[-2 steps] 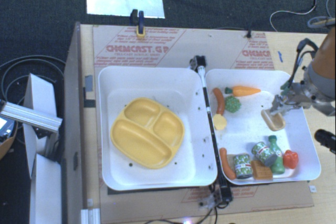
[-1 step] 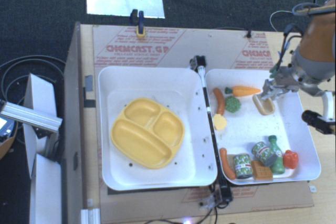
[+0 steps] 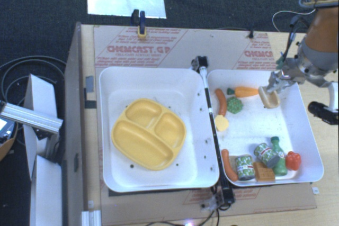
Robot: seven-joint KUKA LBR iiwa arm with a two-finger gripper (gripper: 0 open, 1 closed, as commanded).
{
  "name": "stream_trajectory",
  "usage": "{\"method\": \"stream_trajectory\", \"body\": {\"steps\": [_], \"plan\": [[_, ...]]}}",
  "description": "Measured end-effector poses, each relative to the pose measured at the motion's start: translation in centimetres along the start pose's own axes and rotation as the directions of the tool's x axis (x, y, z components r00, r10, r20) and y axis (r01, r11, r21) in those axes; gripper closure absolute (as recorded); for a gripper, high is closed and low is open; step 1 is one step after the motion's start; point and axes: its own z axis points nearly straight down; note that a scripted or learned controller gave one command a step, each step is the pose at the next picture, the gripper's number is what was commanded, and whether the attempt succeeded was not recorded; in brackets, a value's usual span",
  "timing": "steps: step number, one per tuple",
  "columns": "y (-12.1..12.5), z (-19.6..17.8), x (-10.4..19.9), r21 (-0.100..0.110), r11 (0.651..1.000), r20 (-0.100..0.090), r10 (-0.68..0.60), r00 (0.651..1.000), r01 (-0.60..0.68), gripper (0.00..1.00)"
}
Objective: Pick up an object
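My gripper (image 3: 276,87) hangs over the far right part of the right bin (image 3: 303,124), at the end of the grey arm with its orange band. Directly below its tip, touching or nearly touching it, lies a tan bread-like piece (image 3: 268,99). Just left of that are an orange carrot (image 3: 246,91), a green broccoli (image 3: 234,105) and a reddish sausage (image 3: 221,102). A pale yellow piece (image 3: 222,123) rests by the divider.
Along the right bin's near edge sit another sausage (image 3: 229,164), two cans (image 3: 244,166), a brown block (image 3: 263,172), a green bottle (image 3: 278,159) and a red pepper (image 3: 293,160). The left bin (image 3: 114,82) holds a yellow divided plate (image 3: 148,133). A black knob (image 3: 323,112) juts in at right.
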Motion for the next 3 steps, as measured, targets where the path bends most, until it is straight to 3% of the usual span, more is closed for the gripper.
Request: {"method": "stream_trajectory", "body": {"steps": [1,2,3], "plan": [[0.2,-1.4,0.4,0.0,1.0,0.0,0.0,1.0,0.0,1.0],[3.3,-0.6,0.9,0.0,1.0,0.0,0.0,1.0,0.0,1.0],[1.5,-2.8,5.1,0.0,1.0,-0.001,-0.001,1.0,0.001,1.0]]}}
